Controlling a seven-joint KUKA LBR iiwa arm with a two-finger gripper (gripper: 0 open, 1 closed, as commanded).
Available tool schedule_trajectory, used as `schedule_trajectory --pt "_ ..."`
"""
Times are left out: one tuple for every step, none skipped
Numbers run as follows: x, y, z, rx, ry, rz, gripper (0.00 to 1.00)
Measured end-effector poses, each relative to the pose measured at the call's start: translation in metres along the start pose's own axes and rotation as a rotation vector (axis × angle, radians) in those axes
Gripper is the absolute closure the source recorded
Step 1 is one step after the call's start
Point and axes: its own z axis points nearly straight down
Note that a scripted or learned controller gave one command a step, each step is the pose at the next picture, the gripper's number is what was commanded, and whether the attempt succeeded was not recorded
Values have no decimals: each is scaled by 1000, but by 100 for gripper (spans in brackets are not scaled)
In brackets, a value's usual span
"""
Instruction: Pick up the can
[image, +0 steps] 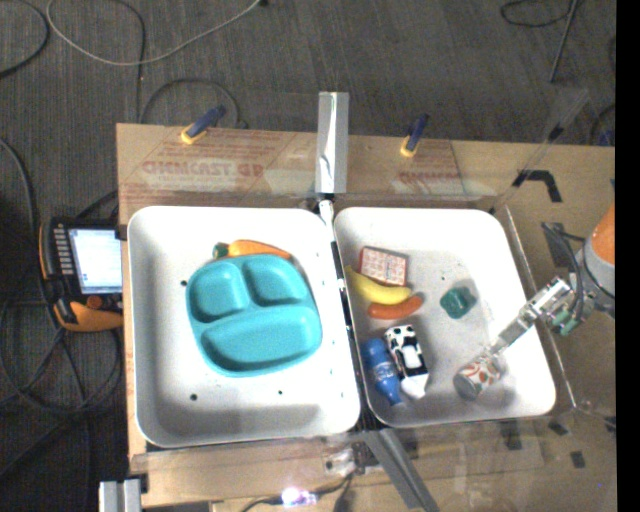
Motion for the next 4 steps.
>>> schedule_trajectory --pt "1 0 100 -1 2 -253 0" --pt "2 2 91 -5 2 -252 100" --pt "0 0 -25 0 -2 -427 100" --pt "34 27 -113 -2 -4 -655 100"
